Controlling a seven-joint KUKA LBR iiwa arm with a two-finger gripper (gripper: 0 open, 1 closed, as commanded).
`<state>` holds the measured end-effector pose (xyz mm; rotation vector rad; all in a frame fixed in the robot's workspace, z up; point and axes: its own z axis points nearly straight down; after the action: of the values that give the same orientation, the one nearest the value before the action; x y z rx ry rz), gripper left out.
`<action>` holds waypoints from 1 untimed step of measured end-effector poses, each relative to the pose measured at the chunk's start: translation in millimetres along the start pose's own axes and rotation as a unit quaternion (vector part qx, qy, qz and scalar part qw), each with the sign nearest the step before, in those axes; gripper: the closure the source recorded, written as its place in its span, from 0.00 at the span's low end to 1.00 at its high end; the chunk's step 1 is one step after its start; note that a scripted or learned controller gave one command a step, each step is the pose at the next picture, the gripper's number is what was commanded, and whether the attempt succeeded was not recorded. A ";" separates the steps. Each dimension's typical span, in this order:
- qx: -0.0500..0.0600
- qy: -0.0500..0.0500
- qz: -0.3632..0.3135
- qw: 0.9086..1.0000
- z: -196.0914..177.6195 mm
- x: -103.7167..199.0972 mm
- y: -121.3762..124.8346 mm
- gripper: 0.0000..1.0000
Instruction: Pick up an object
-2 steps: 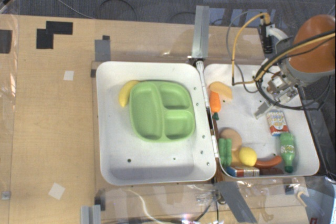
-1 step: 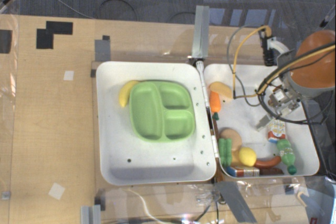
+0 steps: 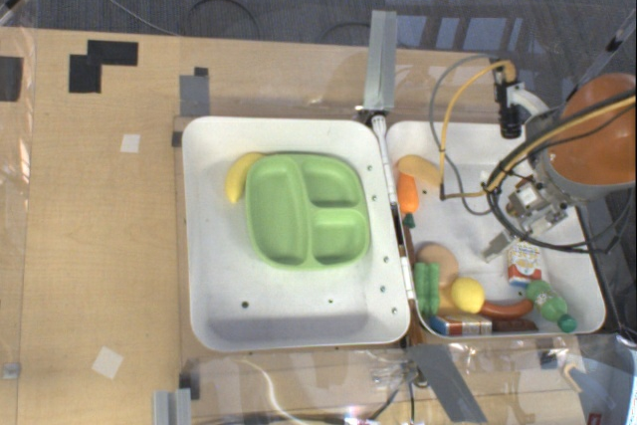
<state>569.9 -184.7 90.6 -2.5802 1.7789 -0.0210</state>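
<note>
My gripper [image 3: 516, 219] hangs over the right part of the right bin [image 3: 468, 214], below the arm's orange band [image 3: 597, 129]. A small white carton with red and blue print [image 3: 525, 264] lies just below it; whether they touch is unclear. Along the bin's front lie a yellow lemon [image 3: 466, 295], a red sausage [image 3: 508, 310], a green bottle [image 3: 549, 302] and a green vegetable [image 3: 428, 289]. A tan round object [image 3: 438, 262] sits beside them. An orange carrot [image 3: 408, 194] and a pale yellow piece [image 3: 422, 169] lie at the bin's left wall.
The left bin [image 3: 214, 304] holds a green divided plate [image 3: 304, 209] with a yellow banana [image 3: 237, 176] at its upper left edge. Yellow and black cables [image 3: 448, 129] loop over the right bin's back. A metal divider [image 3: 390, 204] separates the bins.
</note>
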 end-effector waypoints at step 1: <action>0.003 -0.001 -0.003 1.000 -12.9 -2.4 -4.5 1.00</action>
<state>573.1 -180.8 103.6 -2.5803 1.7684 -0.0248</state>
